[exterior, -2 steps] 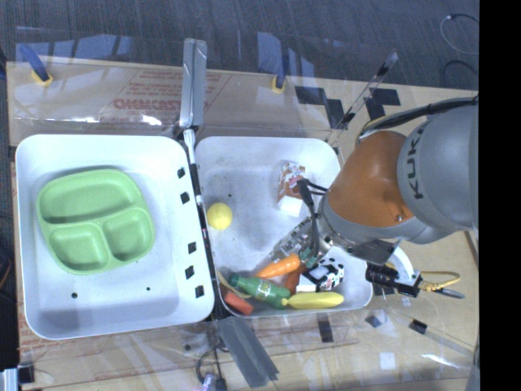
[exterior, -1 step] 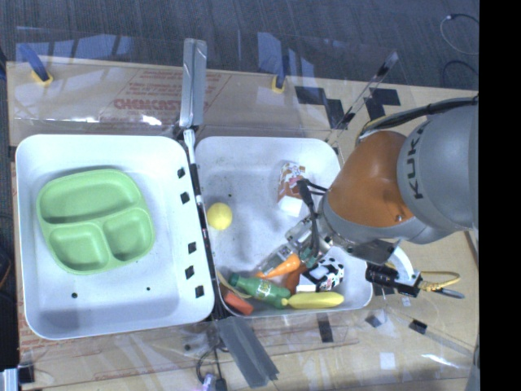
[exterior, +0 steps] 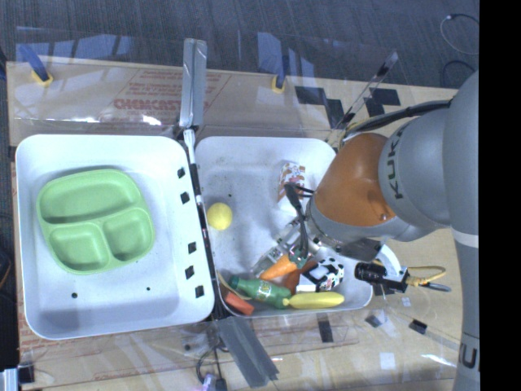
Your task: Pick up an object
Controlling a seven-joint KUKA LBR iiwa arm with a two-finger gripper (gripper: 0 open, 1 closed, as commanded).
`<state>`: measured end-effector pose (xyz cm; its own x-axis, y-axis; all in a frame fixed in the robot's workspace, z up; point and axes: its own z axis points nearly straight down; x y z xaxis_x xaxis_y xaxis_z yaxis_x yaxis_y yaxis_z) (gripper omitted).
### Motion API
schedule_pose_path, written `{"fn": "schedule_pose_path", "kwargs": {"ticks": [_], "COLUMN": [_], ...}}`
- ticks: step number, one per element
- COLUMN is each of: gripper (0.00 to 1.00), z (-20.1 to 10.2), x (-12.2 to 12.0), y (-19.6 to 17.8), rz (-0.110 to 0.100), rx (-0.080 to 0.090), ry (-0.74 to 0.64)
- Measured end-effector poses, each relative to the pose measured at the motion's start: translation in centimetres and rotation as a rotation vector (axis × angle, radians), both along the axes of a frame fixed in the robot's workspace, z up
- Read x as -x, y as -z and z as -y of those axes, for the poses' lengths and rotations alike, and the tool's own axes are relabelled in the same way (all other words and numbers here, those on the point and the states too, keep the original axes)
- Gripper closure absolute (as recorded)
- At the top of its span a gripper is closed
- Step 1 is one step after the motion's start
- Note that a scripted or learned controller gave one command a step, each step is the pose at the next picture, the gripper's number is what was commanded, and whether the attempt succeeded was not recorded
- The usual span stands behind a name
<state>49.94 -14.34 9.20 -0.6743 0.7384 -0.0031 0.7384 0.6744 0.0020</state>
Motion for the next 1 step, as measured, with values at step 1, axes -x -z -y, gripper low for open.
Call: {"fn": "schedule_pose_path", "kwargs": {"ticks": [1], "gripper": [1.00], "z": [-0.06], "x": [-0.02], "y": [-0.97], "rz": [0.000], "rx": [0.000], "ry": [-0.003]}}
